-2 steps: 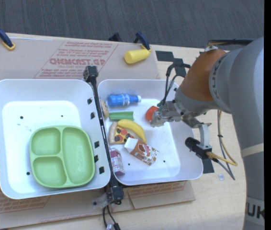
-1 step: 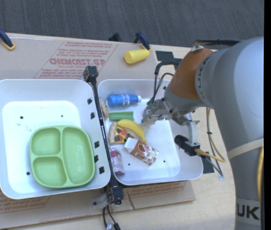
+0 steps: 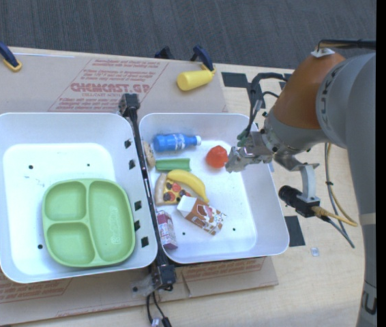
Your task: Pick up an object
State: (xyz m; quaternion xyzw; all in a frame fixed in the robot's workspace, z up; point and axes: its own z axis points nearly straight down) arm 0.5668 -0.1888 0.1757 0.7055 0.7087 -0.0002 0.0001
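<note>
A grey robot arm [image 3: 329, 107] with an orange band reaches in over the right-hand bin [image 3: 264, 216] on the counter, its pincer [image 3: 237, 159] hanging just beside a small red tomato [image 3: 216, 157], apparently the nearest thing to pick up. From where I stand, I cannot tell whether the pincer is wide or narrow; nothing shows between its tips. The toys lie loose in that bin, seemingly scattered so the arm has a choice: a smooth blue bottle [image 3: 174, 142] on its side, a green stick-shaped vegetable [image 3: 172, 163], a curved yellow banana [image 3: 187, 182] touching a flat pizza slice [image 3: 170, 194], a printed carton [image 3: 202, 215] and a small can [image 3: 166, 231] against the wall. The left bin [image 3: 16, 135] bears a matte green divided plate [image 3: 88, 222]. A yellow cylinder [image 3: 194, 80] rests on the cardboard [image 3: 77, 80] behind, clipped down at its edges.
</note>
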